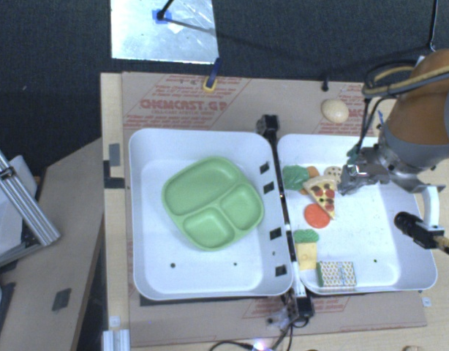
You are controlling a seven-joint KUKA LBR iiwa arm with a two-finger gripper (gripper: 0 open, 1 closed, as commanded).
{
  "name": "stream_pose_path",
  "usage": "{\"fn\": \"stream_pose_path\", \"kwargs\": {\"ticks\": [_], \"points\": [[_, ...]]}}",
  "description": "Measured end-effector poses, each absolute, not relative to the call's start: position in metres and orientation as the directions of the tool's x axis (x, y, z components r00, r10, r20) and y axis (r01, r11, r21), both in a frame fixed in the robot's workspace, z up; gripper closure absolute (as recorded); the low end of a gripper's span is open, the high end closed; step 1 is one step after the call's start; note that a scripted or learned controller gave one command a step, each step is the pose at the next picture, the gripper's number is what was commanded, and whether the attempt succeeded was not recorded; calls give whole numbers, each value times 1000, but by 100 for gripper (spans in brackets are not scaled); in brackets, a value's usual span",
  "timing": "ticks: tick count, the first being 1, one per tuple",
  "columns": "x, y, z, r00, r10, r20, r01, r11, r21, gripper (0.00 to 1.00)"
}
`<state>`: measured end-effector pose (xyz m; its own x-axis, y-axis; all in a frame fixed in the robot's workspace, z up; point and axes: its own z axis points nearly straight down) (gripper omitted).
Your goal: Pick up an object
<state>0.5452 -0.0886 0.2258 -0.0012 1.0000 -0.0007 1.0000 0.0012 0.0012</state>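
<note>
Green leaf, cookie and tomato slice crowd the pizza slice, just beside gripper; jaw state indeterminable, apparently over 1 edge.

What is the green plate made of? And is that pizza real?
The green plate looks like smooth moulded plastic: one even colour, soft sheen, rounded compartments. The pizza slice seems a toy, probably plastic or rubber, with flat painted-looking toppings; hard to be sure.

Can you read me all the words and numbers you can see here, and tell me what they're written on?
"CHEMCAST" in big red letters, then letters too blurred to read, on the brown cardboard sheet under the bins.
Smaller red print elsewhere on that sheet: too small to read.
Checkered green packet: too blurred to read.
</note>
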Motion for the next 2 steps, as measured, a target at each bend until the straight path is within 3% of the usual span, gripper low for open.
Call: {"fn": "stream_pose_path", "kwargs": {"ticks": [2], "points": [[539, -74, 233, -2, 1000, 0, 1000, 2, 2, 100]]}}
